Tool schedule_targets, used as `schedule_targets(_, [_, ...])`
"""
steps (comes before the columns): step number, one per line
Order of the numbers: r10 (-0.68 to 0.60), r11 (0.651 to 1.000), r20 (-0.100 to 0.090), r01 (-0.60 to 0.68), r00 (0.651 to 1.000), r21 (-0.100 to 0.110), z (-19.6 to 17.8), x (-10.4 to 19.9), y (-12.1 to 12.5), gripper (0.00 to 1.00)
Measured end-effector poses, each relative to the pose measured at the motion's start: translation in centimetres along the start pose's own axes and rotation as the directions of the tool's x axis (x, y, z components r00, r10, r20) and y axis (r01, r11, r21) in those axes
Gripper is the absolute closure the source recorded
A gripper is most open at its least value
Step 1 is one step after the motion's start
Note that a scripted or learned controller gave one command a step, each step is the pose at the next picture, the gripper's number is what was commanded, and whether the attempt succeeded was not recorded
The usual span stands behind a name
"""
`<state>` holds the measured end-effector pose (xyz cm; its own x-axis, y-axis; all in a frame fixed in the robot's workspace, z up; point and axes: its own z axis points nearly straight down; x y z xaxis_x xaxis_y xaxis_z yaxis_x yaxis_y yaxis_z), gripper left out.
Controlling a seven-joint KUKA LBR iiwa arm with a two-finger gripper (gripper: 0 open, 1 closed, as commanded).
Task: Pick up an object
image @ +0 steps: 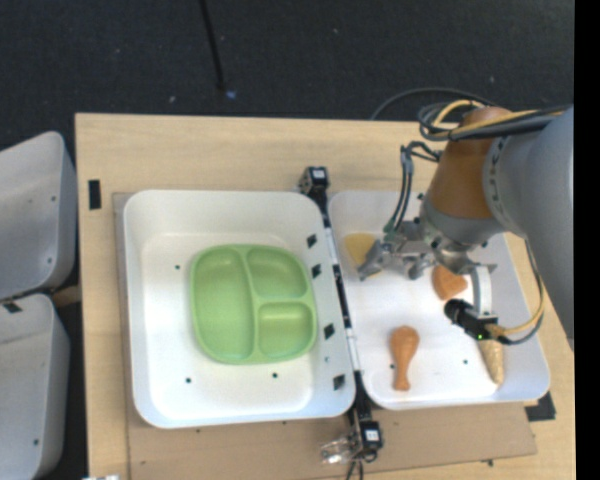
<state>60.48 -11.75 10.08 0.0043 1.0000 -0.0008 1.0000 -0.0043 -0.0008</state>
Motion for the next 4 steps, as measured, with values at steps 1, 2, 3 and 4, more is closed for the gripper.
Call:
schedule_targets(1, [0.005, 1.000, 0.000, -0.005, 1.000, -0.002, -1.1, -0.1, 0.1, 1.00])
schedule_targets(2, [0.000, 1.000, 0.001, 0.000, 1.000, -0.007, -7.5, -0.4, 0.3, 1.00])
schedule_targets(3, [-0.006, 1.000, 0.001, 0.006, 1.000, -0.005, -11.2, -0.6, 0.4, 1.00])
schedule_targets(4, [-0.010, 1.000, -0.001, 0.010, 1.000, 0.000, -10.8, 4.6, 0.0, 1.00])
